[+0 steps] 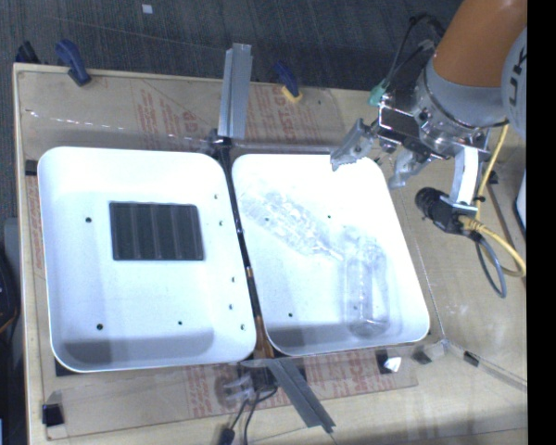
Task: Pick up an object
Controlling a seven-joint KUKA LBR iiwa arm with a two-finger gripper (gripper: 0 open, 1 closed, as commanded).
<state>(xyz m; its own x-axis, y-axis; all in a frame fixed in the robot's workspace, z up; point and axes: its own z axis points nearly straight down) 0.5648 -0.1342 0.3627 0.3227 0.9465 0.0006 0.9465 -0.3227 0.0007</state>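
Note:
A dark grey ribbed rectangular block (156,231) lies flat in the left bin (65,323). In the right bin (408,318) lie a clear plastic bottle (366,290) near the front right and a crumpled clear plastic piece (285,215) towards the back left. My gripper (374,159) hovers over the right bin's back right corner, above and apart from all the objects. Its two fingers stand spread, open, with nothing between them.
A metal divider bar (235,91) rises between the bins at the back. Blue clamps (72,63) hold the board's far edge. A black connector and yellow cable (486,239) hang beside the arm at the right. Brackets (292,392) sit at the front.

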